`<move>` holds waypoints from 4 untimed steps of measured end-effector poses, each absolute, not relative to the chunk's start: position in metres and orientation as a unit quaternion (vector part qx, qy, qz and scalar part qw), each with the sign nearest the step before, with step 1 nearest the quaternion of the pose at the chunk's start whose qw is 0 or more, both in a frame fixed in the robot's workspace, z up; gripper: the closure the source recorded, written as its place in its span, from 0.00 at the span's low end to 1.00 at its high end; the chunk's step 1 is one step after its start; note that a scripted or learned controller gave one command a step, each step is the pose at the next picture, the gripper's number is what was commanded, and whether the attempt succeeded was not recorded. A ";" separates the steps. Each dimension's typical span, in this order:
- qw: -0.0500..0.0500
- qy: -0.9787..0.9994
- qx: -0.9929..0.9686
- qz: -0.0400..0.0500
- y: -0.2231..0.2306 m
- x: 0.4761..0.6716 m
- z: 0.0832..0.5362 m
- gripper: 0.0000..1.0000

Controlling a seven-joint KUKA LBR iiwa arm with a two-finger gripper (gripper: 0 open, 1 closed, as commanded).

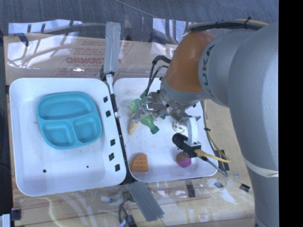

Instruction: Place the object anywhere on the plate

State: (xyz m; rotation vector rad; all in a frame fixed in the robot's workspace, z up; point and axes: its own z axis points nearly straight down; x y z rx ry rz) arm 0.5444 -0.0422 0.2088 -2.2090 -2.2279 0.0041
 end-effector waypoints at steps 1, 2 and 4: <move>0.002 -0.711 -0.703 0.002 0.027 0.585 0.195 1.00; 0.002 -0.711 -0.703 0.003 0.101 0.609 0.120 1.00; 0.001 -0.710 -0.704 0.002 0.112 0.623 0.188 0.00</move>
